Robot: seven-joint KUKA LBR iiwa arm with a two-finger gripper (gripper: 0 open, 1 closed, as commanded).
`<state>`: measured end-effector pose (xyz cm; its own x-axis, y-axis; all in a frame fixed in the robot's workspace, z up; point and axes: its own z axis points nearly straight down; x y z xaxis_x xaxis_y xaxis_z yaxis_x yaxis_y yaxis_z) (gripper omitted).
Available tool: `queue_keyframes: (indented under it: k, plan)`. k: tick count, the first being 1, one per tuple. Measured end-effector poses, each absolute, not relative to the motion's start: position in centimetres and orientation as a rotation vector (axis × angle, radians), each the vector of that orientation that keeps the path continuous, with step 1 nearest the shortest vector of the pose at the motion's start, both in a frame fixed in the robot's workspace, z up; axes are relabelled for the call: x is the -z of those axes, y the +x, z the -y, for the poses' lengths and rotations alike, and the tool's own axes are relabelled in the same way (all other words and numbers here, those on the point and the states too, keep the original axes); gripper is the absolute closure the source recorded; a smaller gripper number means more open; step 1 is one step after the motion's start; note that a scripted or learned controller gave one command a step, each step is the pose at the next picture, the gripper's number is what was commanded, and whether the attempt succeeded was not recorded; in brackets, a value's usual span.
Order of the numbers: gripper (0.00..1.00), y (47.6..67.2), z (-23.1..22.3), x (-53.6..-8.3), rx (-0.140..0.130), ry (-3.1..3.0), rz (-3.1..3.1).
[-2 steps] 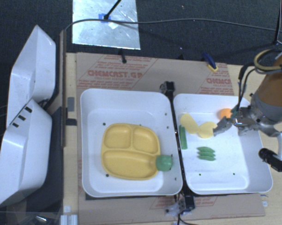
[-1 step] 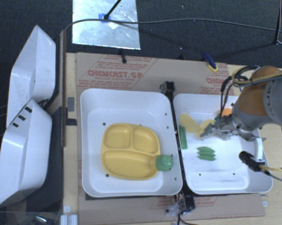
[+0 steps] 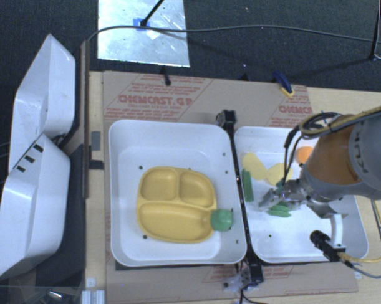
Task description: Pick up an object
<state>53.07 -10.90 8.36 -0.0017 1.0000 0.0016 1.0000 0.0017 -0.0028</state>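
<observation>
**Camera view: gripper low over a green piece in the right bin**

Camera view looks down on the likely target, a small flat green piece lying on the floor of the right bin, near its middle and toward the arm's side. The gripper sits right over it, its metal tip touching or almost touching the piece's upper edge. Whether the tool is parted or closed I cannot tell, because the wrist hides it from above; nothing visibly sits clamped in it.

That low, slanted pose suggests a descent aimed at this piece, judged from how closely the two overlap.

Just beyond the tip lie two pale yellow pieces, and a green stick rests along the bin's left wall, near the divide. An orange object peeks out beside the arm, partly hidden. These neighbours are close enough that a sideways slip could nudge them.

The left bin holds a yellow divided tray with a green ball touching its right corner, well apart from the gripper.
</observation>
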Motion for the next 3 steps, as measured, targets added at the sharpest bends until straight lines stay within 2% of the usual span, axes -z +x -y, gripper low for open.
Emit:
queue_keyframes:
  k: [1,2,3]
  plan:
    - [1.00,53.2,11.1,-9.5,0.002,-2.223,2.222]
    - [1.00,54.3,4.0,-19.9,0.012,-2.217,2.233]
    - [1.00,55.4,-2.6,-19.1,0.002,-2.215,2.228]
